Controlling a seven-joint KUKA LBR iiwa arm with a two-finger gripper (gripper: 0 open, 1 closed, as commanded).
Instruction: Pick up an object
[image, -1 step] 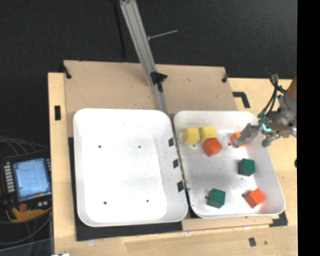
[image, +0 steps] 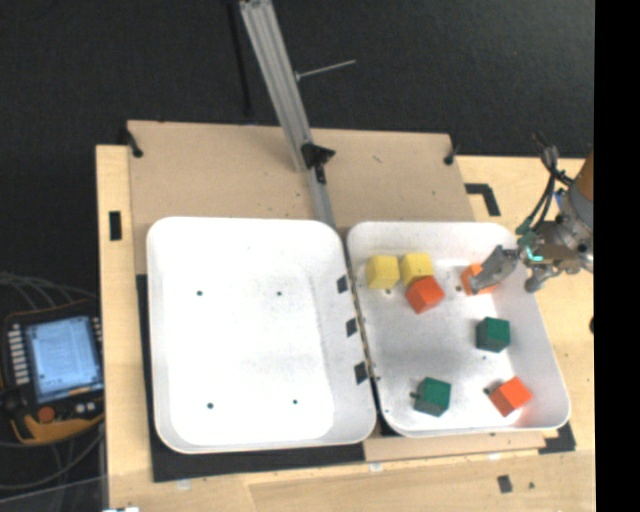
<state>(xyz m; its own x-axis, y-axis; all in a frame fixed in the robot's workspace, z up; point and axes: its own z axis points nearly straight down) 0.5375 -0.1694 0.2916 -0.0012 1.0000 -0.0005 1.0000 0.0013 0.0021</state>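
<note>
The claw (image: 512, 268) hangs over the upper right corner of the right bin (image: 452, 238), its fingers spread, one tip right at a small orange piece (image: 470, 279) near the bin wall, nothing gripped. That piece looks hard to seat so close to the wall; the fingers could nudge it away or close on air. The orange cube (image: 424, 294) and two yellow cubes (image: 399, 269) sit just left.

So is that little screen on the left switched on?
On. The handheld screen glows pale blue with faint lines across it; what it says is too small to read.

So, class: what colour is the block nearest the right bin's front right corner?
Orange block, clear in the camera view.
</note>
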